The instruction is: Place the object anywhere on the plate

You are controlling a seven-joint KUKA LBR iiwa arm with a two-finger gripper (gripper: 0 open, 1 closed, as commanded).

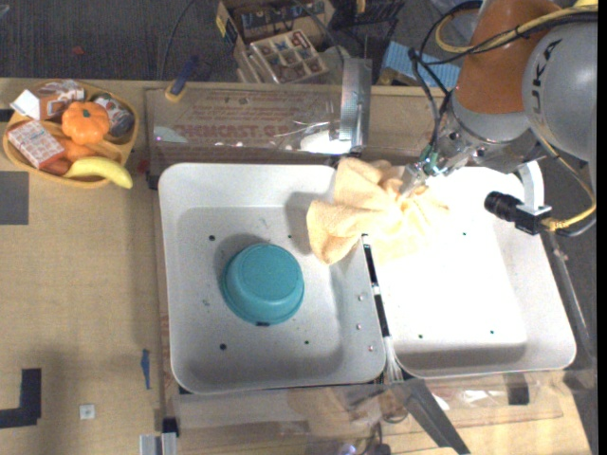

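Task not done: yellow cloth (356, 218) is seen draped over the divider between the left bin (180, 254) and right bin (493, 311), well apart from the teal plate (264, 283), which looks like an upturned round dish on the left bin floor. The cloth's right corner is pinched in the closed gripper (417, 176) and lifted slightly. Transfer leftward and release are judged left. Cloth is soft, terry-like, crumpled; plate smooth, glossy; bins hard white plastic
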